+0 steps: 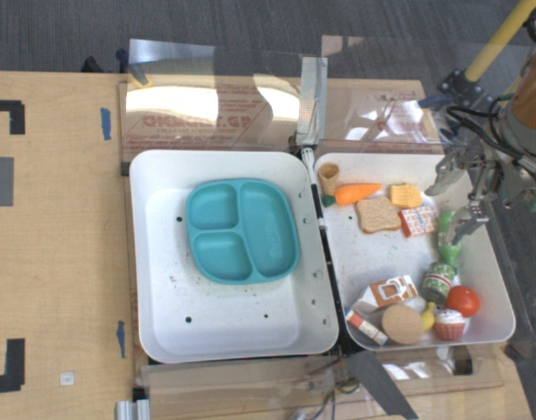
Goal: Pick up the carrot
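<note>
Writing on the small food packets is too blurred to read. Metal 2-finger gripper (pixel 462 201) hangs open and empty, well right of the tapered orange plastic carrot (pixel 358 193).

No legible text anywhere.

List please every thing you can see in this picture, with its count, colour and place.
divided plate: 1, teal, left bin
carrot: 1, orange, right bin, top
bread slice: 1, tan, below the carrot
cracker: 1, yellow-orange, right of the carrot
tomato: 1, red, right bin, lower right
cupcake: 1, pink and white, below the tomato
bun: 1, tan, right bin, bottom
bins: 2, white, side by side
end effector: 1, grey, over the right bin's right side
</note>
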